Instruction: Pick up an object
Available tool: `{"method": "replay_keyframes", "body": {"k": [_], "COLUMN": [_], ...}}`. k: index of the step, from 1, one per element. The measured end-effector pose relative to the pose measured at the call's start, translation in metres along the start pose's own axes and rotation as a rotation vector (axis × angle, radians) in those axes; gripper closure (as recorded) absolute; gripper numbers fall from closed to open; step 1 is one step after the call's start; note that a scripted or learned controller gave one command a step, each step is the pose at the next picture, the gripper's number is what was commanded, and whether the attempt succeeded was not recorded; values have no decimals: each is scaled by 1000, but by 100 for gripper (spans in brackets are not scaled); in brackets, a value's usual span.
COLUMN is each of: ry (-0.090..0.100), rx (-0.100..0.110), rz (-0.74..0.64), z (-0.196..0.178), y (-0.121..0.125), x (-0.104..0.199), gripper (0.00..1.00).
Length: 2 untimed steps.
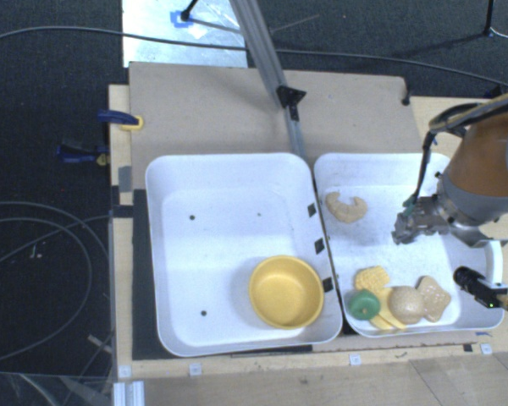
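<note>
Far left, off the bench: dark carpet with loose cables (42, 227). A blue clamp (78, 152) and a blue-and-yellow clamp (123, 120) gripped the bench's left edge. The brown bench top (203, 108) carried both bins.

Left bin (195, 193): white, shallow. One item in it, a yellow bowl (286, 291), upright, near the front right corner and close to the wall shared with the other bin.

A grey pole (262, 49) slanted down from the top of the view and ended near the back of the seam between the two bins.

Right bin (364, 172): a tan curved piece (345, 207), croissant-like, lay alone in the back left part. Along the front wall sat a cluster: a green round piece (363, 304) at left, a yellow ridged piece (372, 278) just behind it, a pale rounded piece (405, 304) next, and a tan waffle-patterned piece (433, 296) at right, the last two touching. Yellow strips showed under the cluster's front; could not tell what they were.

Gripper (411, 227): low over the right bin's middle right, well apart from the croissant piece and behind the cluster. Fingers dark and blurred; could not tell if apart or together. Nothing seen between them.

Arm (487, 176): grey with orange band, entered from the right.
</note>
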<state>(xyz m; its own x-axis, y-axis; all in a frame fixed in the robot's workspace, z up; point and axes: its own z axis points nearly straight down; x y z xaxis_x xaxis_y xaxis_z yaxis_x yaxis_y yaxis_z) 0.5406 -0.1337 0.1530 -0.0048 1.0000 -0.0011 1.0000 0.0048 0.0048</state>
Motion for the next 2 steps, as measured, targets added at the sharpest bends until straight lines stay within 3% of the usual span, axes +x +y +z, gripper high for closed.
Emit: {"method": "replay_keyframes", "body": {"k": [2], "ry": [-1], "rx": [-4], "rz": [0], "z": [-119], "y": [-9], "x": [-4], "gripper": [100]}}
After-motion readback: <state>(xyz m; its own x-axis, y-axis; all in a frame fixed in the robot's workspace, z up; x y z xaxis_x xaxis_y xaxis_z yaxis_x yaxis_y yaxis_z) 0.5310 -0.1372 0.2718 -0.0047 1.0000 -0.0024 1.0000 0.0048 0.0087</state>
